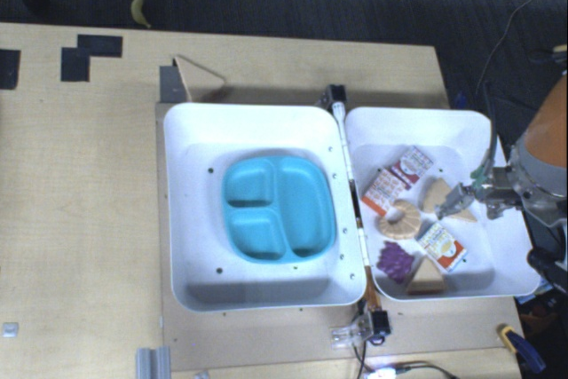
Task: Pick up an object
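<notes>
In the right bin point(461, 127) lie several small items: two red-and-white packets point(397, 177), a tan wedge point(437, 192), a round bagel-like piece point(401, 220), another white packet with orange print point(443, 247), a purple grape cluster point(395, 260) and a brown block point(427, 275). My gripper point(463, 199) reaches in from the right and hovers at the tan wedge's right edge, above the middle of the bin. Nothing shows between its fingers.
The left bin point(191, 138) holds a blue three-compartment tray point(278, 207). A ridge with a black clip point(335, 95) divides the two bins. Cables and a connector point(373, 326) lie at the front edge of the bench.
</notes>
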`<state>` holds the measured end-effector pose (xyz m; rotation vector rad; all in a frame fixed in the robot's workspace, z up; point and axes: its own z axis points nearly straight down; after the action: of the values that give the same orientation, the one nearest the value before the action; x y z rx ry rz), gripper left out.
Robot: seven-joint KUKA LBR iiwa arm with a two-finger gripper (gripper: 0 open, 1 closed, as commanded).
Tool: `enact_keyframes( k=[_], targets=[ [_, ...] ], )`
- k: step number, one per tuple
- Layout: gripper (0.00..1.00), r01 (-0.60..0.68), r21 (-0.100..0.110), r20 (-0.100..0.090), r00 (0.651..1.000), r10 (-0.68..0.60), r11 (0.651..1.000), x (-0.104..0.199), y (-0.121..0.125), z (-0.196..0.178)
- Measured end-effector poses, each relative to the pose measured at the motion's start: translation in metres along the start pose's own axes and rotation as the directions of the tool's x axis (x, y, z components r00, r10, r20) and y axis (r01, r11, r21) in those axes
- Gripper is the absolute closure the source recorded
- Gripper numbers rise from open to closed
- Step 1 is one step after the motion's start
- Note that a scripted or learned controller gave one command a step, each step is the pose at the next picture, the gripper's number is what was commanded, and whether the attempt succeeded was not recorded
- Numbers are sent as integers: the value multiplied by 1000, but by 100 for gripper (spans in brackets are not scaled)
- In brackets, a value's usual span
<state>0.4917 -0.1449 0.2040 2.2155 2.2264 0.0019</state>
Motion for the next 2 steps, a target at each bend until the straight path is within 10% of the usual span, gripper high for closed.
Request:
enact_keyframes(
  k=[1, 2],
  targets=[
    [0, -3, -7, 2, 1000, 3, 1000, 3, -3, 117],
    [100, -2, -12, 2, 1000, 2, 1000, 3, -1, 106]
  ],
)
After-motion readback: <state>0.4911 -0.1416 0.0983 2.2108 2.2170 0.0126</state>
